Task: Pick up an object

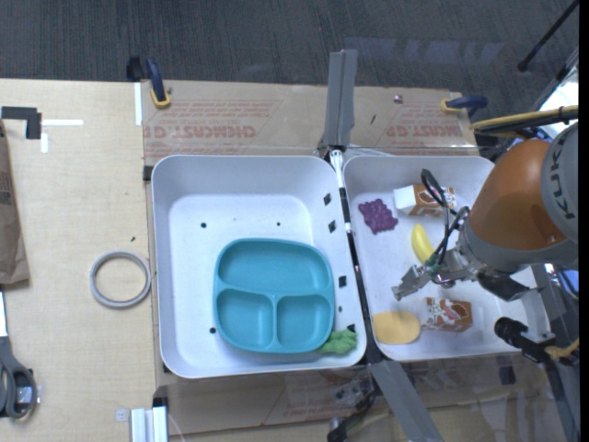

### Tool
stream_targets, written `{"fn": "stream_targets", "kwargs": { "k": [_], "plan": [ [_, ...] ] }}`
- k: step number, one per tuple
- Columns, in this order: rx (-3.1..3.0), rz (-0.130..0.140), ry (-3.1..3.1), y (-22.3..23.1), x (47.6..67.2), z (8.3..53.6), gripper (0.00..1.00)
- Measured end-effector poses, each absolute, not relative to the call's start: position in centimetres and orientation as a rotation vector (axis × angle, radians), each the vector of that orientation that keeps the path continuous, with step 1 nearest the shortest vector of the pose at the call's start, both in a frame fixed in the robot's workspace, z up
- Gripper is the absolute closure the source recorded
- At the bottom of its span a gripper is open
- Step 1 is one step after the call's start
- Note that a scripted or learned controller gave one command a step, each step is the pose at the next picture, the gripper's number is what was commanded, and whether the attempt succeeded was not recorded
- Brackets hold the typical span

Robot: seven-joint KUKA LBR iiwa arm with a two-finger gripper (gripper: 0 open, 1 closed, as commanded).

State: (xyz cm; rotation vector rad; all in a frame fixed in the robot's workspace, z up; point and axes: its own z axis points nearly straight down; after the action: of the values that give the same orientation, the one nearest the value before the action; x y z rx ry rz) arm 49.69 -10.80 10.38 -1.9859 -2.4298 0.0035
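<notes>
The gripper [411, 285] hovers low in the right bin [479, 166], jaws state unclear, between banana [421, 242] and yellow disc [398, 328]; descent and closing likely follow.

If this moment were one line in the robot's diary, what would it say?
gripper: low in right bin | beside banana | above yellow disc | nothing seen held | blue tray: left bin

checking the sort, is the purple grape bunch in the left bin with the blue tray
No, the purple grape bunch lies in the right white bin, while the blue divided plastic tray sits in the left white bin.
</notes>
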Motion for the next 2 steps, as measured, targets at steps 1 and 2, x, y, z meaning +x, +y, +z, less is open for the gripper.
{"fn": "stream_targets", "kwargs": {
  "k": [1, 2],
  "plan": [
    [-1.959, 0.001, -2.458, -19.2, 54.6, 15.3, 0.00],
    [-2.188, 0.004, -2.251, -13.3, 54.6, 12.2, 0.00]
  ]
}}
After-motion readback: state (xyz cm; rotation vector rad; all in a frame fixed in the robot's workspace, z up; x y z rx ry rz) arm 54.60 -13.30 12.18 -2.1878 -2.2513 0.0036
